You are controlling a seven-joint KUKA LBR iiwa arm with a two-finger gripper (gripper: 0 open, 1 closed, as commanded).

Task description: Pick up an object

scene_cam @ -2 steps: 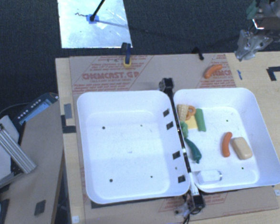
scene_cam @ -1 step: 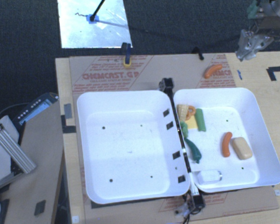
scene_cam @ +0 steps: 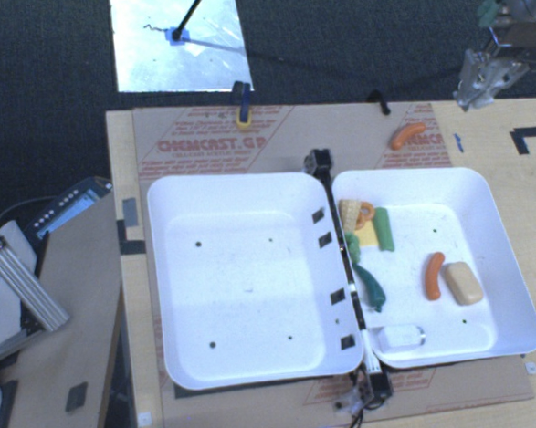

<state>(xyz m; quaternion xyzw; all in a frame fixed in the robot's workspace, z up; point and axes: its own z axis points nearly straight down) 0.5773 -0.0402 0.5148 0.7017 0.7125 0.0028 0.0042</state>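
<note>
Your easiest pick is the beige block (scene_cam: 463, 283) in the right bin (scene_cam: 503, 238), just beside the orange sausage (scene_cam: 433, 275). It looks like a light, stiff, smooth-skinned toy, rounded at the corners, so close across its short sides. Your end effector (scene_cam: 489, 72) hangs above the table (scene_cam: 482, 129) beyond the bin, and I cannot tell its state.

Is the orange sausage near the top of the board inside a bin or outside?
Outside. That orange sausage lies on the brown board beyond the right bin's far rim, touching nothing else.
</note>
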